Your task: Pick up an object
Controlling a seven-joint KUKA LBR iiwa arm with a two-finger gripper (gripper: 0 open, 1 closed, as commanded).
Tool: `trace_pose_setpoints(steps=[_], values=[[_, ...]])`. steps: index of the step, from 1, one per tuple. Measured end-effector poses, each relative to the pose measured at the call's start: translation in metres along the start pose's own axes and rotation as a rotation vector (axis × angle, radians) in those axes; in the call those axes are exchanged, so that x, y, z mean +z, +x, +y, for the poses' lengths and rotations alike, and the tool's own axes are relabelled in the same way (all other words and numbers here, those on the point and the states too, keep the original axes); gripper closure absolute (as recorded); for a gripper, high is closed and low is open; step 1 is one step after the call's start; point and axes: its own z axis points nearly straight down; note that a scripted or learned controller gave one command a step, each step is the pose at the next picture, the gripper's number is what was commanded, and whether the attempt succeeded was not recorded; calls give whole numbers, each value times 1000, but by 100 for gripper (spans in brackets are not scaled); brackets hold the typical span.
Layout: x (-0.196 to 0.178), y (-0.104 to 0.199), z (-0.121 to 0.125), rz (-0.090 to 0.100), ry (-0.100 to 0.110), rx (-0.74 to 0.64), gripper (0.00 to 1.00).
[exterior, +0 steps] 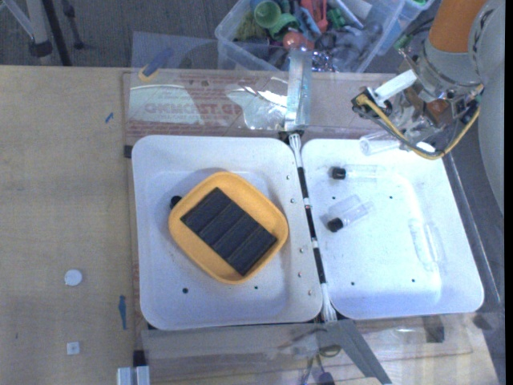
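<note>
Squarely, yellow tray point(228, 227) bears dark ribbed panel.

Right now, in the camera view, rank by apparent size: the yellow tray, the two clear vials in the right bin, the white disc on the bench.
1. yellow tray, by far the largest.
2. The clear vials: alike, unranked.
3. white disc, smallest.

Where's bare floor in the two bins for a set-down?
Right bin: near half is bare, below the two clear vials. Left bin: crowded, the yellow tray fills its middle, leaving only a bare strip along the near wall.
</note>
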Motion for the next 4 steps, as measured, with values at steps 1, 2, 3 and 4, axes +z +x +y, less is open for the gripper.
trace_pose_setpoints(steps=[1, 2, 3, 4], values=[[2, 0, -33, -4, 5, 30, 100], [8, -75, -56, -4, 6, 307, 100], [-141, -86, 10, -1, 1, 115, 100], [57, -17, -10, -2, 5, 45, 100]])
